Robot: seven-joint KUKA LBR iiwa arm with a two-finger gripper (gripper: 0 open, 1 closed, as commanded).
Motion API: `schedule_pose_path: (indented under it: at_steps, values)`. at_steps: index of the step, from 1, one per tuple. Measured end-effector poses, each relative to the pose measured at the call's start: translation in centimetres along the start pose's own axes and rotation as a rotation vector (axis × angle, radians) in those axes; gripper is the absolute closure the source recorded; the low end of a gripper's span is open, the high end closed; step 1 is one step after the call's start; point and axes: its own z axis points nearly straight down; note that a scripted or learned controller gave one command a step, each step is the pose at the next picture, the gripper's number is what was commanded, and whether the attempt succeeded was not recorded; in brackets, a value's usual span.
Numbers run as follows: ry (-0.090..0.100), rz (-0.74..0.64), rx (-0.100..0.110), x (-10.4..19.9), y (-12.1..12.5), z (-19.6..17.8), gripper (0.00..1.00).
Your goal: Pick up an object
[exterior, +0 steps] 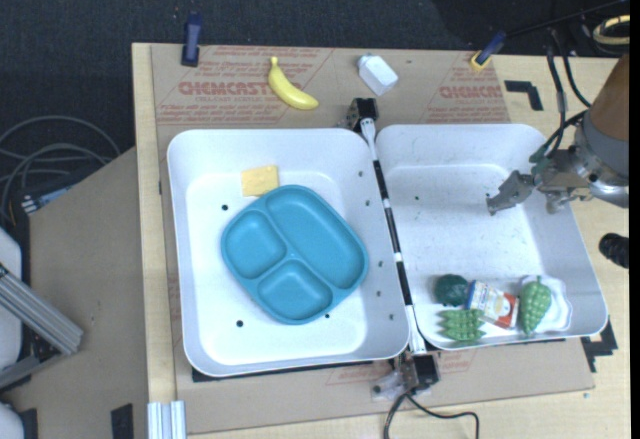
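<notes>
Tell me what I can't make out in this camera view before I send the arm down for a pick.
- Gripper, camera view: small and seen side-on over the right bin; whether it is open or shut is unreadable.
- Arm: cut off by the right edge.
- Item cluster at the right bin's near edge: too small and packed to identify each piece.
- Yellow block: near edge tucked behind the blue divided plate.

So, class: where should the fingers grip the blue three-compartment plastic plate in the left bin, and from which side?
Probably the blue three-compartment plastic plate is best taken by its raised outer rim, from above: it lies flat and looks too wide to span.
</notes>
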Motion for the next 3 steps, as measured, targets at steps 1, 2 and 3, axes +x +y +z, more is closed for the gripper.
schedule_pose_path:
  at_steps: [1,2,3]
  values:
    - [0.002,-0.001,0.003,4.9,-6.5,2.2,0.0]
    - [0.0,0.0,0.0,7.7,-6.5,11.7,0.0]
    - [-0.001,0.001,-0.003,7.7,-6.5,10.6,1.0]
